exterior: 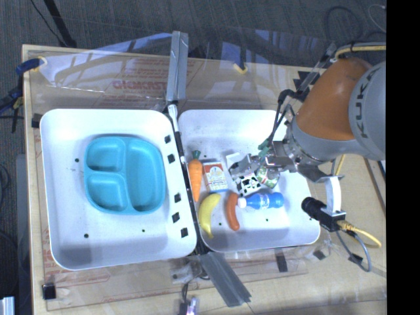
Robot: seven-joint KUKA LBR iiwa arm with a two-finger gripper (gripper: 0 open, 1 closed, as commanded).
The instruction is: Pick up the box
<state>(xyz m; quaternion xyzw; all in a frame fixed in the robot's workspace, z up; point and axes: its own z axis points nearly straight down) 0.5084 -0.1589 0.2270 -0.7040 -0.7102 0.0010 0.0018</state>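
One view serves us. We find the box (214,176), a small flat printed carton, lying just right of the carrot (195,179). We cannot tell the state of the gripper (252,174), which hangs right of that carrot over glossy wrappers. We advise a flat, centred descent; the smooth banana (209,214) and bottle (263,201) crowd close.

The gripper (252,174) sits over a jumble near the middle of the right bin (289,231), so its fingertips blur into the clutter. The box (214,176) has print too small to read.
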